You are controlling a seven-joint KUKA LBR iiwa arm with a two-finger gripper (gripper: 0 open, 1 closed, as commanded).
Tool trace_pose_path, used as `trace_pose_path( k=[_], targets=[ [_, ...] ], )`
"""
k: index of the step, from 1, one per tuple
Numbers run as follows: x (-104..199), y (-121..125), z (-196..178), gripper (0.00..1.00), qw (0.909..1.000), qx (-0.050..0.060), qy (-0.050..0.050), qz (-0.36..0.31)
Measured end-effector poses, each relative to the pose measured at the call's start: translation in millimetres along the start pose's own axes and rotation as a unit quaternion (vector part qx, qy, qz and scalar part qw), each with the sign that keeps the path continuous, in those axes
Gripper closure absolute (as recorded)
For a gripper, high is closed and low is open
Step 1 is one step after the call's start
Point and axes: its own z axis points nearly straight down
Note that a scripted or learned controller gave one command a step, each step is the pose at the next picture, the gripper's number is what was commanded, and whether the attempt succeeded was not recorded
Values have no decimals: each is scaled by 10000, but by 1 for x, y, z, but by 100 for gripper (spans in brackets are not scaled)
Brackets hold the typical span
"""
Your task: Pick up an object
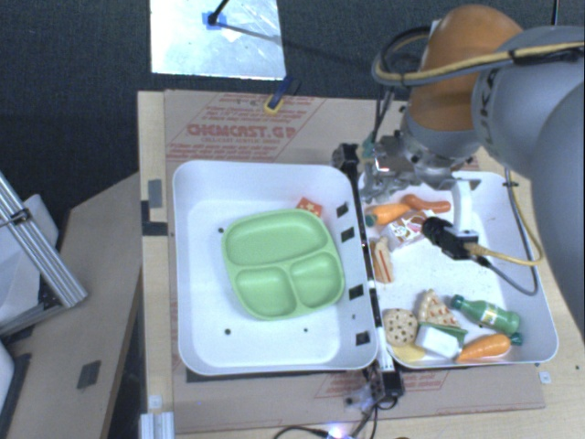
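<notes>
We are looking down on two white bins, and the arm (512, 80) is reaching in from three o'clock, bending over the right bin (535, 323). The gripper (388, 174) is hanging at that bin's eleven o'clock corner, just above a carrot (388, 213) and close to the divider; whether it is spread or pinching anything we cannot tell, since the wrist is hiding it. Nothing is showing as lifted.

The pickable things are crowding the right bin: a hot dog (382, 265) at nine o'clock, a cookie (398, 326) and pizza slice (437, 309) toward six, a green bottle (484, 315) and a second carrot (484, 347) at five. We are judging that the upper carrot is the likeliest target.

The left bin (196, 273) is holding a green divided plate (279, 263), with a small red block (309, 208) lying at its one o'clock.
</notes>
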Motion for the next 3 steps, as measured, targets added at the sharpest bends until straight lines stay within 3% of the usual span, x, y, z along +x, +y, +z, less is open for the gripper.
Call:
trace_pose_path(
  k=[1, 3],
  targets=[
    [45, 37, 21, 100, 10000, 3, -6, 8],
    [38, 26, 15, 100, 10000, 15, -12, 46]
  ],
)
